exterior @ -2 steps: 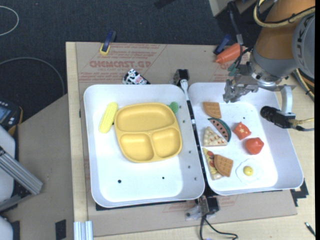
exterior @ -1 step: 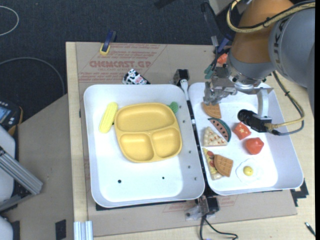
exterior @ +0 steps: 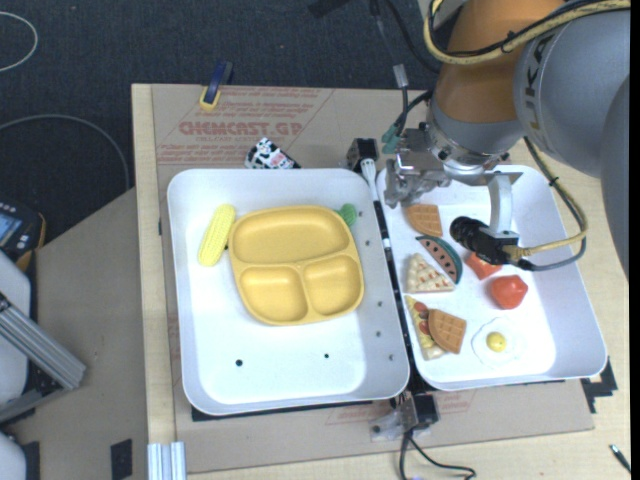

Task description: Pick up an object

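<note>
On cardboard-topped bench [exterior: 300, 118], two white bins [exterior: 190, 268], dark carpet [exterior: 100, 28]

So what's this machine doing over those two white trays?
A grey robot arm with an orange band reaches in over the right bin, which holds toy food: a waffle, a watermelon slice, a sandwich wedge, a tomato and a fried egg. Its gripper hangs near the bin's back left corner, just above the waffle, with nothing visibly held. The left bin holds a yellow divided plate and a corn cob.
</note>
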Robot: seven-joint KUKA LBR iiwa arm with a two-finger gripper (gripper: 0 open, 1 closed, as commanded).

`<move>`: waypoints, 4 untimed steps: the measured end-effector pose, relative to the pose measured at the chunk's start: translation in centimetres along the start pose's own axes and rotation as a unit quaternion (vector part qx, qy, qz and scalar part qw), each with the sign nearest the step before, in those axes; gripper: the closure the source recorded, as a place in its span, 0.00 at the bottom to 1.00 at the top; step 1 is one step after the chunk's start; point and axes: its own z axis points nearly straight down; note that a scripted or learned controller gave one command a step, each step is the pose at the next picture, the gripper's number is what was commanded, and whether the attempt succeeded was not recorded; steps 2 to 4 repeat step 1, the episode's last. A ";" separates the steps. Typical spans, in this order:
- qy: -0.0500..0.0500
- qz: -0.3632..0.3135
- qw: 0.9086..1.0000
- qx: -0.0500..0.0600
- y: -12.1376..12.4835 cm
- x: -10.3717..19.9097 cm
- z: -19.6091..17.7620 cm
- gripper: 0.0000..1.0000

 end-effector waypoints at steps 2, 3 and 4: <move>-0.001 0.003 1.000 0.004 -1.1 -0.3 1.8 1.00; -0.001 0.003 1.000 0.004 -1.1 -0.3 1.8 1.00; -0.001 0.003 1.000 0.004 -1.1 -0.3 1.8 1.00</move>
